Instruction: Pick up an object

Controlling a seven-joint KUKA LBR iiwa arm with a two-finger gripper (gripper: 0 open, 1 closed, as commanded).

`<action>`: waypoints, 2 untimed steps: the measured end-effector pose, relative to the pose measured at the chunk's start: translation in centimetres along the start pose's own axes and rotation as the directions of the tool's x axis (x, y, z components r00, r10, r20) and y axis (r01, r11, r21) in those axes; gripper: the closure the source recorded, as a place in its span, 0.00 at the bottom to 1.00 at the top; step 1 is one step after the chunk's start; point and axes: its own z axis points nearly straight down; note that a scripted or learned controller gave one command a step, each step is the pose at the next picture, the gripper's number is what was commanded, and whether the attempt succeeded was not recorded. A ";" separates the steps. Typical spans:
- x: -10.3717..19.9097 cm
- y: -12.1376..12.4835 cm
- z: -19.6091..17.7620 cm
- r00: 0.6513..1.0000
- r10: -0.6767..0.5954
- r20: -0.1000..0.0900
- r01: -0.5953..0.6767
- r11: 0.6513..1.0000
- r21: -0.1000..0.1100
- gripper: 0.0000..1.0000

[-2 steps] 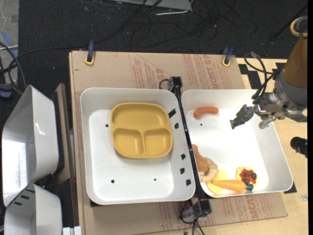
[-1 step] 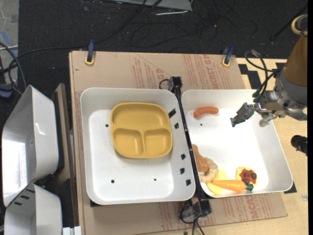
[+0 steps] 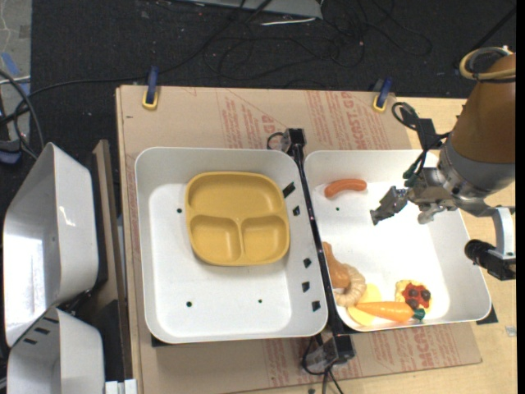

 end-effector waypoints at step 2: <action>-0.6 0.8 11.6 1.000 0.002 0.000 -0.002 1.000 0.001 0.00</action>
